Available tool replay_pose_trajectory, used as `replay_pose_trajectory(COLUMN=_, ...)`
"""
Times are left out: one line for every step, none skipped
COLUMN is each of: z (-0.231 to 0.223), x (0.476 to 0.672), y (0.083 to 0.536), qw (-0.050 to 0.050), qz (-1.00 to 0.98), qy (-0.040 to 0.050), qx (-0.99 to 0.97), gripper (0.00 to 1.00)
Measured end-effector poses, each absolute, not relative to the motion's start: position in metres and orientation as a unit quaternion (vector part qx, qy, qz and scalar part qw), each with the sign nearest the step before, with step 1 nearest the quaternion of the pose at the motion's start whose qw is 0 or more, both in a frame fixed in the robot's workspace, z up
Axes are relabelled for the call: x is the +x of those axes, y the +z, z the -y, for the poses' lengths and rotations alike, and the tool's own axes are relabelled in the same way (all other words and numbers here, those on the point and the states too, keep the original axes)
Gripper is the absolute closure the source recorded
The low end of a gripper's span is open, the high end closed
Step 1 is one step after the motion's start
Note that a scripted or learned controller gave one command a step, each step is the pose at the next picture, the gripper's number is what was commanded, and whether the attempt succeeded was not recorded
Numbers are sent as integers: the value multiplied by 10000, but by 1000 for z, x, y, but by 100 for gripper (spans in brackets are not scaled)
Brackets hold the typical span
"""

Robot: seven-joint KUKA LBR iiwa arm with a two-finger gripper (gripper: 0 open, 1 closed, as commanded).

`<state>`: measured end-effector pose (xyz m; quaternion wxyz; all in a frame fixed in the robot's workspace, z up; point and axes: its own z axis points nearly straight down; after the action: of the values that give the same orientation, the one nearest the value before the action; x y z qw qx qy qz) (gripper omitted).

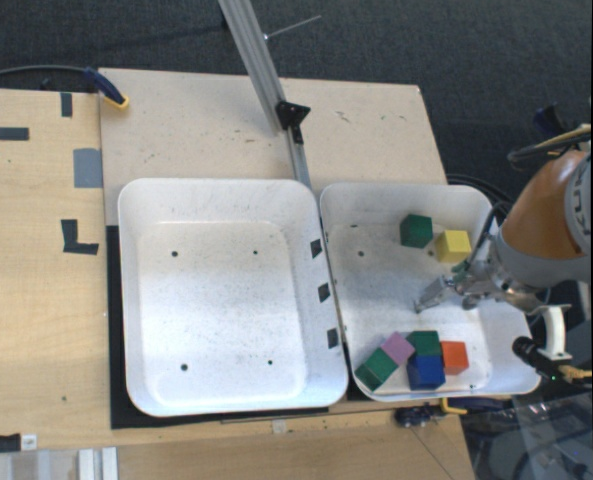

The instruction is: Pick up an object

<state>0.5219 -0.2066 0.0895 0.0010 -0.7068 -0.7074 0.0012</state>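
Blue block (427, 370) unlabelled | tool (438, 296) over right bin (376, 268), apparently parted, gripping nothing | no legible writing

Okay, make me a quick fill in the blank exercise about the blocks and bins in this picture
All the blocks lie in the ____ bin.
The yellow block touches a ____ block.
The orange block sits beside the ____ block, near the bin's front edge.
The gripper hovers over the ____ bin's floor.

Missing words: right; green; blue; right
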Motion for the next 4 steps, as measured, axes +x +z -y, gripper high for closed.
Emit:
replay_pose_trajectory(z=206, x=522, y=101, qw=12, qz=7076, qy=6, qx=-7066, gripper=100)
replay_pose_trajectory(z=209, x=522, y=144, qw=-13, qz=7072, qy=-5, qx=-7070, gripper=100)
replay_pose_trajectory(z=209, x=515, y=190, qw=-17, qz=7073, qy=-6, qx=-7069, gripper=100)
replay_pose_trajectory(z=207, x=518, y=253, qw=-31, qz=7078, qy=-13, qx=-7064, gripper=100)
